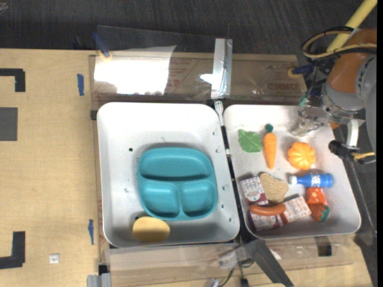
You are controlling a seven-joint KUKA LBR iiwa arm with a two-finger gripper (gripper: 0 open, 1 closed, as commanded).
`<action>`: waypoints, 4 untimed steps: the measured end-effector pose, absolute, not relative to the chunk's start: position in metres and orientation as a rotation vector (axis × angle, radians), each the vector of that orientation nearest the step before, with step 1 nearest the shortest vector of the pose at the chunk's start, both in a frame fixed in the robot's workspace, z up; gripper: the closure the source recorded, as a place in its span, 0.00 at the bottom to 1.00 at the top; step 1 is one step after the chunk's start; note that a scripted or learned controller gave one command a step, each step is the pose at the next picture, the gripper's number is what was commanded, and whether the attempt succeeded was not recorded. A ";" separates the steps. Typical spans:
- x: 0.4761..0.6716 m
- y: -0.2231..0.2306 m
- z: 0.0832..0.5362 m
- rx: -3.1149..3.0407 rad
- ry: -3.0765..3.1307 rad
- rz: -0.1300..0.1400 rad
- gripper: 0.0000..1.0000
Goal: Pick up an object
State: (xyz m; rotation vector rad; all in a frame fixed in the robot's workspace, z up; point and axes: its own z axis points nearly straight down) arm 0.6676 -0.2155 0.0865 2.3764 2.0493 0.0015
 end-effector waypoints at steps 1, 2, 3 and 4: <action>0.668 -0.157 0.086 2.628 1.724 0.001 1.00; 0.668 -0.095 0.087 3.051 0.753 0.003 1.00; 0.648 -0.095 0.087 3.128 0.318 0.002 1.00; 0.638 -0.111 0.230 3.125 0.315 0.016 1.00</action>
